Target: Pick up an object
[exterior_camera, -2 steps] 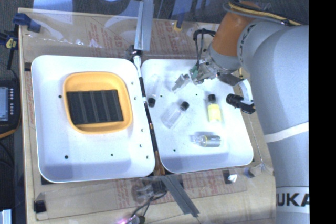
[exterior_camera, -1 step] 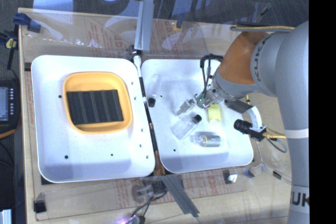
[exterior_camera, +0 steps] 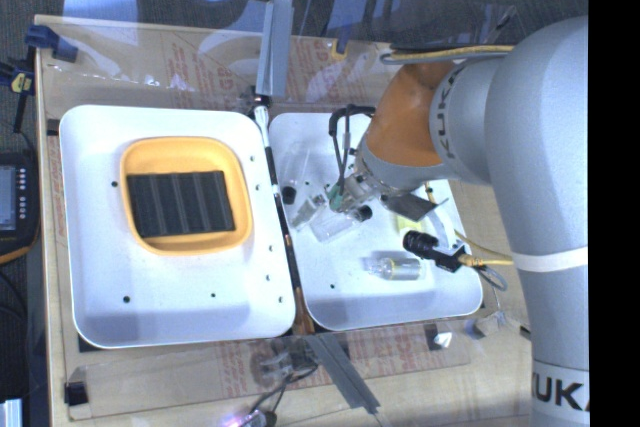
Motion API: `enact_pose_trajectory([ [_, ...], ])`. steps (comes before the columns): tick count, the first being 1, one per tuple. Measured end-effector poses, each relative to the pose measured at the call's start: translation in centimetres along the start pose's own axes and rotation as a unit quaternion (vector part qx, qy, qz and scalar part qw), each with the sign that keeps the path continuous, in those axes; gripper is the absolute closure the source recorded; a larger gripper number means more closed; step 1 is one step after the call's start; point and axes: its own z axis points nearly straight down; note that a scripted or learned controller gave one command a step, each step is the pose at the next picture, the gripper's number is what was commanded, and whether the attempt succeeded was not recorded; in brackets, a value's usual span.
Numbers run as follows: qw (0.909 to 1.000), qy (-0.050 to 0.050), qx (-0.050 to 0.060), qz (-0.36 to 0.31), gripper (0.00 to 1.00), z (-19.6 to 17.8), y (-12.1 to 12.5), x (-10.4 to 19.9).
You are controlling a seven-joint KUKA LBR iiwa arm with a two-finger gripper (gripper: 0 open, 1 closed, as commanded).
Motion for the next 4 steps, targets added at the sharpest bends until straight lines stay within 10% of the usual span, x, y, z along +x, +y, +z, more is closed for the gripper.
enact_pose_trajectory([
  [1, 1.0000, 0.000, 0.001, -0.002, 1.00, -1.0, 0.0, -0.1],
  [2, 1.0000, 0.000, 0.001, -0.002, 0.00, -1.0, 0.0, -0.1],
  [3, 0.9999, -0.001, -0.001, 0.012, 0.00, -0.1, -0.6, -5.5],
  [4, 1.0000, -0.003, 0.000, -0.009, 0.00, -0.2, 4.6, -5.4],
])
